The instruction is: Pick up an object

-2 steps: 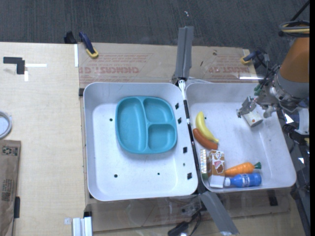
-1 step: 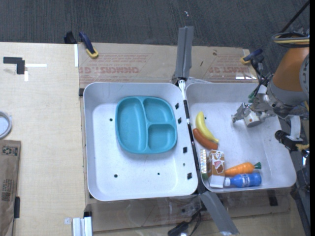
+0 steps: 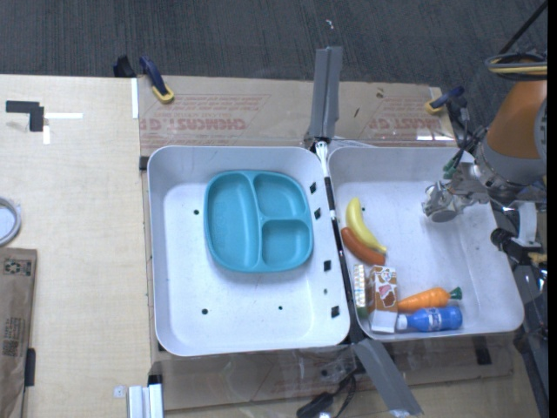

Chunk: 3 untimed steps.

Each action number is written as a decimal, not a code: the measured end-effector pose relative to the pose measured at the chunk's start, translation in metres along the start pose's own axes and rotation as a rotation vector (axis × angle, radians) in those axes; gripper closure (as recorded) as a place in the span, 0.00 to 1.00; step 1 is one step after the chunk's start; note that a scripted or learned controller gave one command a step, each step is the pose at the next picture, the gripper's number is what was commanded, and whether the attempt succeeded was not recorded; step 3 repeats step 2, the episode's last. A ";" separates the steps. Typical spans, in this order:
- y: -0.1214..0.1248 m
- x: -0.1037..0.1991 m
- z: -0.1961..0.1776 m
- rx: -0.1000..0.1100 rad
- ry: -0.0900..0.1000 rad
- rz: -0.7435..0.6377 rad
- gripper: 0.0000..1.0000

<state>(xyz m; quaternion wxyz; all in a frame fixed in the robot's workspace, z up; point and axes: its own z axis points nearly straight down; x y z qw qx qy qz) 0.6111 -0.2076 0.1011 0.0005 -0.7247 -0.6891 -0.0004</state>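
1. Starting nearest: blue bottle (image 3: 432, 320) lies on its side along the right bin (image 3: 487, 268)'s near wall, at 6 o'clock in that bin.
2. Carrot (image 3: 424, 299) lies just above it, touching or nearly so; a small carton (image 3: 383, 288) sits just beside it at 9 o'clock.
3. Sausage (image 3: 363, 246) and banana (image 3: 364, 225) lie against the bin's left wall, banana on the far side, the two touching.
4. Left bin (image 3: 174, 259) holds a teal divided plate (image 3: 259, 220), centre to 12 o'clock.
5. Gripper (image 3: 442, 204) hangs over the right bin toward 1 o'clock, well apart from every item. Can't tell if fingers are apart or together; nothing visible between them.
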 end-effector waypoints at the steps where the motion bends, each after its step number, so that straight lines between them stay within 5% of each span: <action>1: 0.014 0.029 -0.138 -0.001 -0.003 -0.010 1.00; 2: -0.011 -0.005 -0.084 0.002 -0.003 0.026 1.00; 3: -0.011 -0.005 -0.084 0.002 -0.003 0.026 1.00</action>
